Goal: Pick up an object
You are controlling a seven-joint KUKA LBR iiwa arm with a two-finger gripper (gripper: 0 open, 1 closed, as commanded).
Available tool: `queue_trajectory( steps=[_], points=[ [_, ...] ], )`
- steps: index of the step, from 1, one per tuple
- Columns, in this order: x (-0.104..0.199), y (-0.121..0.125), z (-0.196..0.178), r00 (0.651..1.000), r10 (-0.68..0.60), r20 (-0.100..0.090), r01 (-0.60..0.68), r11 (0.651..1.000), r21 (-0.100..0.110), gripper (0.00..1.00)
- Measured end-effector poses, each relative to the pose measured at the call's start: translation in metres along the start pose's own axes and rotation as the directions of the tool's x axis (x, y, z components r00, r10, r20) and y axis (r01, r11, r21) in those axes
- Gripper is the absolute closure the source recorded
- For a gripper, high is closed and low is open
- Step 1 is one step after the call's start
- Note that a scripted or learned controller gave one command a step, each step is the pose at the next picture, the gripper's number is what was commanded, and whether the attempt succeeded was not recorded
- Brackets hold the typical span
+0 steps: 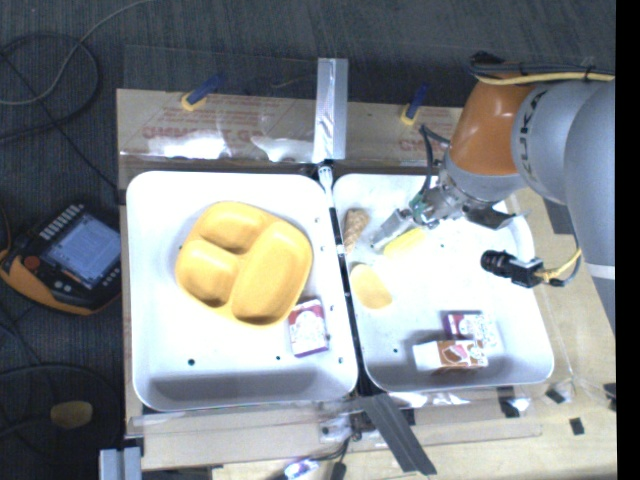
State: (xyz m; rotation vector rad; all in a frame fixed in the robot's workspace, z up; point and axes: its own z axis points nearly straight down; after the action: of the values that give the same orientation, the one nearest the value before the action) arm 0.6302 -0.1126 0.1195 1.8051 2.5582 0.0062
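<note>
- Gripper [385,234] hangs low in the right bin [530,268], near its upper left corner; whether it is apart or together cannot be told.
- Just beside its tip lie a pale yellow piece [407,240] and a tan oblong object [354,225] by the divider.
- Two small cartons [462,341] rest near the front.
- Left bin [160,358] holds a yellow lobed dish [243,261] and another small carton [308,328].

Handheld pendant [62,258] on dark floor [60,28] left of bench; cables nearby.
</note>
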Motion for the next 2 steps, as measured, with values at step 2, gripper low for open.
queue_trajectory(
  steps=[2],
  points=[
    [-0.037, 0.022, 0.031, 0.954, -0.299, -0.009, 0.299, 0.954, 0.012, 0.0]
  ],
)
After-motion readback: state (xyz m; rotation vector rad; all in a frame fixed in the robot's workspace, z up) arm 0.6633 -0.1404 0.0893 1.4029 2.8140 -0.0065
